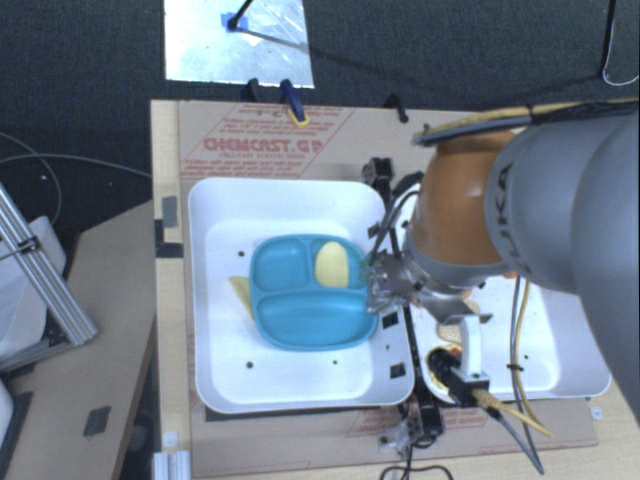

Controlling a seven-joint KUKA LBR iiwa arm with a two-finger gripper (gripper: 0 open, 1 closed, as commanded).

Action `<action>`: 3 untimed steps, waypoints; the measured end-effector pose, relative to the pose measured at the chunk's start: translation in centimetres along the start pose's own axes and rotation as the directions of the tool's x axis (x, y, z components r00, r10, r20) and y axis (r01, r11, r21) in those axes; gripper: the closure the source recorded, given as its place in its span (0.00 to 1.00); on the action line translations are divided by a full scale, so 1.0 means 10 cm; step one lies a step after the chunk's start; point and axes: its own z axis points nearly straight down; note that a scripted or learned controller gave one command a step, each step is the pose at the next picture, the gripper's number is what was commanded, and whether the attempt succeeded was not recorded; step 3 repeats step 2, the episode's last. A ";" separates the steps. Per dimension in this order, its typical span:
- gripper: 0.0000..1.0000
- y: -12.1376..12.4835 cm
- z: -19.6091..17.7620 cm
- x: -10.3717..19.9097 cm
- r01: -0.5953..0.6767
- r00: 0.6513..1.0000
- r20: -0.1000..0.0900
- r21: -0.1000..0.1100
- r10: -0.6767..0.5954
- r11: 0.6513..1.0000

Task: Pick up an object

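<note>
A blue divided plate [300, 313] lies in the left white bin [225, 368]. A pale yellow egg-shaped object [332, 264] rests in the plate's upper right compartment. A pale yellow flat piece [241, 292] pokes out from under the plate's left edge. The gripper [385, 290] hangs at the right edge of the left bin, just beside the plate's right rim, under the big grey and orange arm. Its tip is too hidden and blurred to read.
The right white bin [565, 353] is largely covered by the arm. A small orange-brown thing [451, 332] shows in it under the wrist. A brown cardboard sheet [265, 143] lies under both bins. Aluminium framing [40, 278] stands at the left.
</note>
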 end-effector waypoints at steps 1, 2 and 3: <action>1.00 0.02 -0.12 -0.05 -0.004 1.000 0.002 -0.004 0.004 1.000; 1.00 0.01 -0.31 -0.32 -0.011 1.000 0.003 -0.005 0.011 1.000; 1.00 0.01 -0.31 -0.32 -0.011 1.000 0.003 -0.005 0.011 1.000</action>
